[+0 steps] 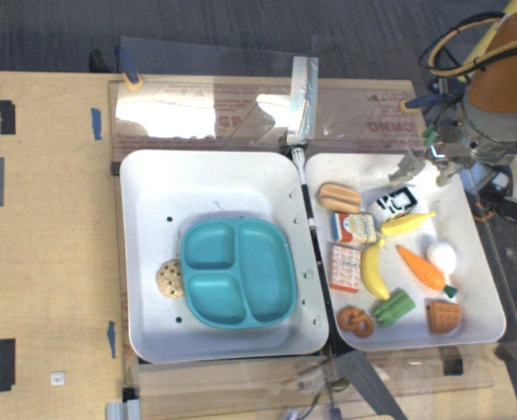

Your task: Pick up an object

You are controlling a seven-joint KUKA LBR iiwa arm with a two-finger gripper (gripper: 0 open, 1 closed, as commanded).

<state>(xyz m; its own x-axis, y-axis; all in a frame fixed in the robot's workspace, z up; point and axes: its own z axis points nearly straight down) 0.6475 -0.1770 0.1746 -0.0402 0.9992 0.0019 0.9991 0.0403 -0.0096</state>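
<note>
The arm reaches in from the right, and its gripper (426,160) hangs over the far right corner of the right bin (490,309). The two grey prongs look spread, with nothing between them, so the jaws read as open and empty.

Every candidate lies toward the viewer and to the left of the jaws. Nearest is a small black-and-white packet (396,201), just beside the jaws and slightly nearer the camera. Close below it a yellow piece (407,224) lies with its long axis running left to right, tilted a little. The hot dog (339,197) sits farther left, against the divider side, its long axis also crosswise. The banana (374,269) and the carrot (420,267) lie deeper into the bin; the banana runs near to far, the carrot runs diagonally.

The coming move likely turns on that short offset: the packet is the closest target, and a small shift left and toward the viewer, then a descent, would bring the jaws over it. The left bin (144,182), with its teal tray (238,271) and cookie (170,278), is well apart from the jaws.
</note>
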